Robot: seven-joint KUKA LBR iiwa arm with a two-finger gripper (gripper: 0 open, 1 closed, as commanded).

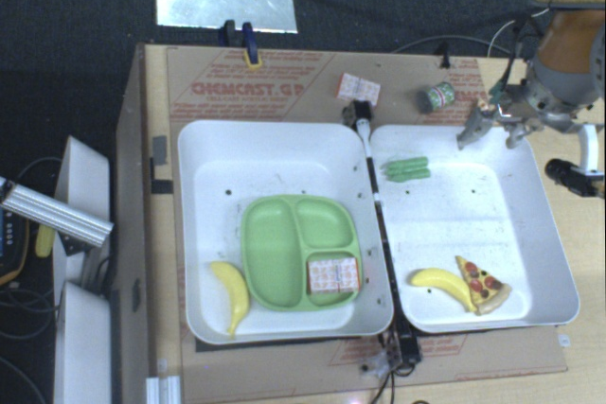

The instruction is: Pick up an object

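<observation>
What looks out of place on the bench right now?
Two things lie outside the bins on the brown board behind them: a small green-labelled can tipped on its side and a small patterned packet. The end effector hangs above the right bin's far corner.

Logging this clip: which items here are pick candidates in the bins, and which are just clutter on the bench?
Candidates: green pea pod, banana, pizza slice, second banana, green plate, cracker box.
Clutter: small can, card packet.
</observation>
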